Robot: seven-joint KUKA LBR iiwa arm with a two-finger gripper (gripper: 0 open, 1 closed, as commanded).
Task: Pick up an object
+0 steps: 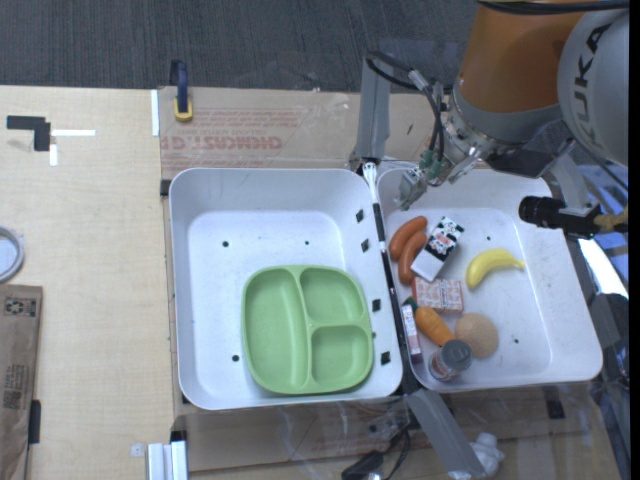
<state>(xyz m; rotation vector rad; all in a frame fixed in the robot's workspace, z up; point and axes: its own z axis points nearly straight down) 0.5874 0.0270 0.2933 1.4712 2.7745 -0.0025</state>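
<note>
Tool [425, 173], grip state indiscernible, apparently hovers at the right bin's [560, 368] far-left corner; sausage [407, 240] lies just nearer, slanted.

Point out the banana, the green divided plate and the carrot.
banana [493, 265]: camera view, middle of its yellow curve.
green divided plate [264, 340]: camera view, floor of its long left compartment.
carrot [433, 324]: camera view, middle of its orange body.
</note>
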